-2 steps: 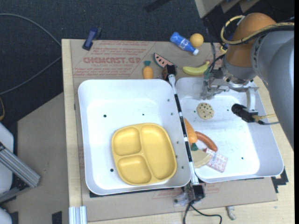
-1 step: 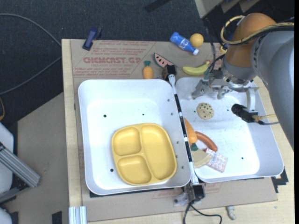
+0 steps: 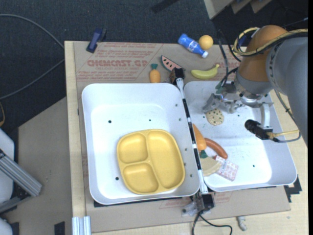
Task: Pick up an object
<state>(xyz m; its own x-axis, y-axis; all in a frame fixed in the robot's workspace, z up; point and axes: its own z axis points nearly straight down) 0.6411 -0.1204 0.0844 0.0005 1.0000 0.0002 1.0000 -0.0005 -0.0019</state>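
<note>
Contents by distance, nearest edge of the surface (image 3: 78,131) first. Left bin (image 3: 98,102): one yellow divided plate (image 3: 149,159), three compartments, lying flat toward the near side; nothing else in that bin that you can make out.

Right bin (image 3: 274,165), near corner against the divider: one pink-and-white wrapped packet (image 3: 228,169), one pale wedge (image 3: 211,166), one sausage (image 3: 216,147), one carrot (image 3: 198,137), all bunched and touching or overlapping. You should treat these as light toy pieces; the sausage and carrot look smooth and rounded, likely slippery across their width, and crowding leaves little room for a finger on either side.

Further in, same bin: one cookie (image 3: 214,116), speckled, round and flat, alone on the white floor. It is the likeliest target, since the tool (image 3: 226,102) sits just beyond it and close above. Judged light and stiff, but thin: you would need to pinch across its edges, low against the floor, and it may slide or tip up. Whether the tool is apart or together, you cannot tell; the wrist body hides it, and nothing is visibly held.

Far side, on the cardboard beyond the bins: one banana (image 3: 205,72), one small carrot (image 3: 155,75), one watermelon slice (image 3: 169,62), one blue bottle (image 3: 191,45), one orange (image 3: 206,41), one blue clip (image 3: 95,39).
</note>
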